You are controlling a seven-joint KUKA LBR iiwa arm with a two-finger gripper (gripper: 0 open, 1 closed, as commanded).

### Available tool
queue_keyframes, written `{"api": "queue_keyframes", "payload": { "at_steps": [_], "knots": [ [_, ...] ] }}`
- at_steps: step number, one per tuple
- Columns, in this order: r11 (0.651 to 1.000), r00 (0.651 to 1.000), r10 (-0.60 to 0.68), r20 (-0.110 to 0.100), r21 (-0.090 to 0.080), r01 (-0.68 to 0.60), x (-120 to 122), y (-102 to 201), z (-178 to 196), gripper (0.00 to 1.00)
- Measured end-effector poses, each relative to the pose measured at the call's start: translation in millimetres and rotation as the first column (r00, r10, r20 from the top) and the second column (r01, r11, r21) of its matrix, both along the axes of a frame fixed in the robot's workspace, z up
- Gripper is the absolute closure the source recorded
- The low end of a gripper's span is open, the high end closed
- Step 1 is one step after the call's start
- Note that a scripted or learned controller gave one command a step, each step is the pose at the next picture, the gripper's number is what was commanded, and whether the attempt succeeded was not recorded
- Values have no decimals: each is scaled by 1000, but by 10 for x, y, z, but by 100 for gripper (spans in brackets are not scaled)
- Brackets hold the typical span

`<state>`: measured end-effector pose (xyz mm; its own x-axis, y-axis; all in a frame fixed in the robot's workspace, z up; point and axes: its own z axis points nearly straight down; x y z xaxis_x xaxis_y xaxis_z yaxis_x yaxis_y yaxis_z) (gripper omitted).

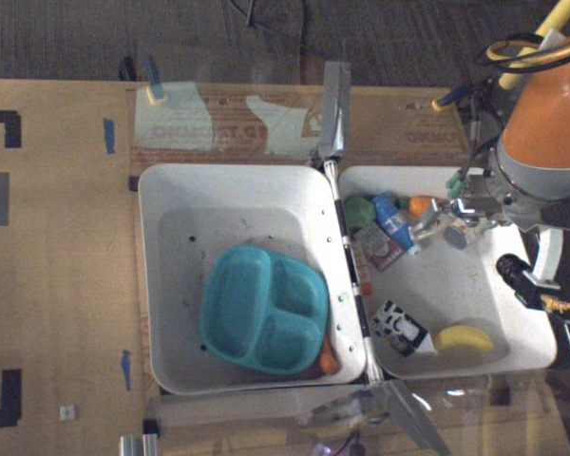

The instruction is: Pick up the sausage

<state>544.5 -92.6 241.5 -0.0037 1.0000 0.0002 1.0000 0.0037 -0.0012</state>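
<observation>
A small orange-red rounded piece [328,359], which may be the sausage, lies in the left bin [171,198]. It is tucked against the lower right edge of the teal divided plate [264,310] and partly hidden. My gripper [439,218] hangs over the upper part of the right bin [513,350], far from that piece. It is right beside a blue bottle [395,221] and a small orange object [418,204]. The grey arm with its orange band [543,122] comes in from the upper right.
The right bin also holds a green object [358,211], a reddish packet [378,248], a black-and-white item [399,328] and a yellow banana [465,338]. A metal divider [347,255] separates the two bins. Cables [527,53] trail near the arm.
</observation>
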Motion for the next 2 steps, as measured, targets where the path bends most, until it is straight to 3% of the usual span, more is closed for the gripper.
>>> {"api": "queue_keyframes", "payload": {
  "at_steps": [1, 2],
  "knots": [
    [999, 999, -50, 0, 0, 50, -546, -839, -414, 0],
    [968, 968, -250, 9, 1, 250, -625, -750, -1536, 0]
  ]
}}
